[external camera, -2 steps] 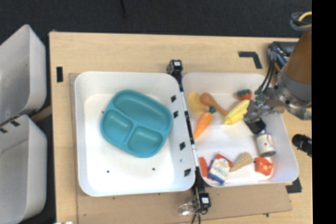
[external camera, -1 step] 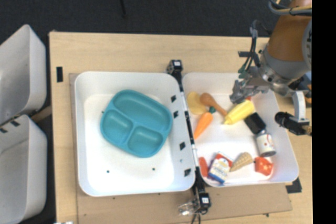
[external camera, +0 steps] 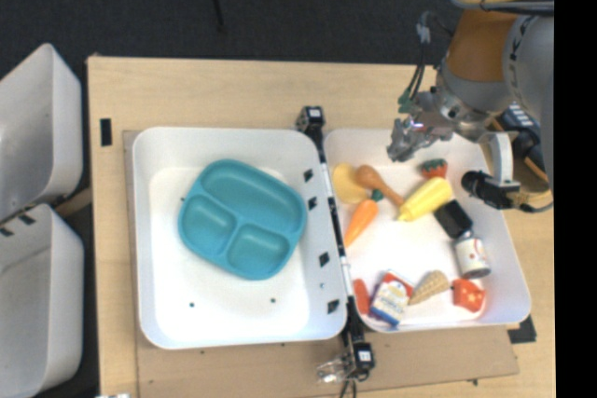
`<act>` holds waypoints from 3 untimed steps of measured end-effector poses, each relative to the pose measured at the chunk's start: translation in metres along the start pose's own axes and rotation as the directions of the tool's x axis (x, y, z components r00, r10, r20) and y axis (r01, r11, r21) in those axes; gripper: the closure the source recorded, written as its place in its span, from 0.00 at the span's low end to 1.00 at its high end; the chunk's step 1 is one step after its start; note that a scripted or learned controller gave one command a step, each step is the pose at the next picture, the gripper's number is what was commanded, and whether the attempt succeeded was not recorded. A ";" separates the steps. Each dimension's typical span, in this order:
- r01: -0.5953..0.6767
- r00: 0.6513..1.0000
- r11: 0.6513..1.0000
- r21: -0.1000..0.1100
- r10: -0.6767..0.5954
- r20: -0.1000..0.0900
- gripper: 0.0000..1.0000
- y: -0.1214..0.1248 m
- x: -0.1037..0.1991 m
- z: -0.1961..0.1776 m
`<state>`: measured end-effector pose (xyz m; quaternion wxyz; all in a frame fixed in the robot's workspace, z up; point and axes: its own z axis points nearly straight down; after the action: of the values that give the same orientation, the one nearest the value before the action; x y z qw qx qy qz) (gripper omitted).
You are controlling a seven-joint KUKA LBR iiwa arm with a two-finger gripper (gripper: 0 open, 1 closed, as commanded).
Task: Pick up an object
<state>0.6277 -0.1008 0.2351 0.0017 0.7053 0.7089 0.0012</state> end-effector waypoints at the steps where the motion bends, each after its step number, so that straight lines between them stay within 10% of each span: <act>1: -0.001 1.000 1.000 -0.002 0.001 0.001 1.00 0.051 0.007 0.004; 3: -0.007 1.000 1.000 0.002 0.007 0.003 1.00 0.057 0.000 -0.001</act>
<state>0.6849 -0.1005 0.2366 0.0021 0.7077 0.7065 -0.0005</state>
